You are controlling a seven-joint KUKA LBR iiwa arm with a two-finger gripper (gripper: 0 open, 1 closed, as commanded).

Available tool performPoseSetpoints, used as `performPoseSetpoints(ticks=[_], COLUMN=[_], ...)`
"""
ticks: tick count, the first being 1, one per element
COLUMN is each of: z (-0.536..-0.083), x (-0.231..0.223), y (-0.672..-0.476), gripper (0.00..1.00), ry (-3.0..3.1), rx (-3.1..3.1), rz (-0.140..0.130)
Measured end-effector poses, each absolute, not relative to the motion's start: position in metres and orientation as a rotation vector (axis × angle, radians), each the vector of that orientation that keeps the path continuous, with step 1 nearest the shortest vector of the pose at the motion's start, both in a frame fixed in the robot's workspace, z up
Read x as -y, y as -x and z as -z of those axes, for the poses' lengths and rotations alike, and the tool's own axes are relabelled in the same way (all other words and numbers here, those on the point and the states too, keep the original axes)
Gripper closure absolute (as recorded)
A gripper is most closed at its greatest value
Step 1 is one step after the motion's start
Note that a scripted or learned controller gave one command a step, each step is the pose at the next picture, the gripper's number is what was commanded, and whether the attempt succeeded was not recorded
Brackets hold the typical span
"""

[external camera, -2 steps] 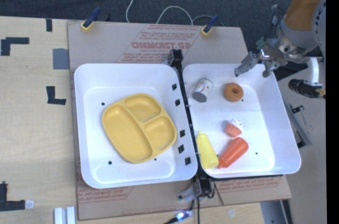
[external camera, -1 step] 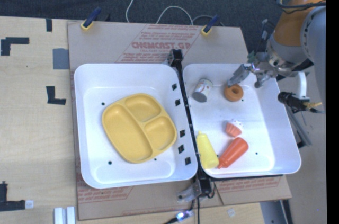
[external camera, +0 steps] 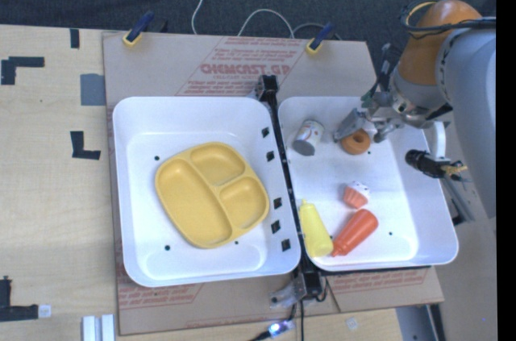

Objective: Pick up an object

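Arm: grey, smooth, rounded casing with a glossy orange band [external camera: 435,37] above the wrist; it reaches in over the far right corner of the right bin.
Claw [external camera: 360,131]: dark metal fingers angled down into the right bin; whether they are released or clenched I cannot tell, as they blur together just above the doughnut.
Doughnut [external camera: 355,142]: small, round, brown-orange toy with a dark middle; it lies on the right bin's floor near the far wall, directly under the claw tip. Touching or merely just beside, I cannot tell.
Right bin [external camera: 419,247]: shallow white plastic tray with rounded corners and a smooth, slightly shiny floor.
Cup [external camera: 305,137]: small grey and white cylinder lying on its side, in the right bin's far left part, near the doughnut.
Cupcake [external camera: 356,195]: small pinkish-orange lump with a white spot, near the middle of the right bin.
Carrot [external camera: 355,231]: orange, tapered, smooth cone, at the near side of the right bin, just beside the cupcake.
Yellow bottle [external camera: 314,228]: soft-edged, elongated shape, against the right bin's left wall, touching the carrot's tip.
Left bin [external camera: 133,122]: matching white tray, touching the right bin along a dark divider.
Plate [external camera: 211,193]: matte yellow, rounded, three moulded compartments, lying flat in the left bin.
Cardboard [external camera: 242,67]: brown printed sheet under both bins.
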State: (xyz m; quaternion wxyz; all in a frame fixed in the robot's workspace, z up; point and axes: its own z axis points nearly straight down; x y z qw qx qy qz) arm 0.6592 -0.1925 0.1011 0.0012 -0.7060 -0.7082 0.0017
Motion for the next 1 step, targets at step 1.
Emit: performPoseSetpoints(ticks=[1], z=[-0.1145], x=[0.1923], y=[-0.6598], gripper=[1.00], ry=[2.217], rx=[2.226], rz=[-0.004])
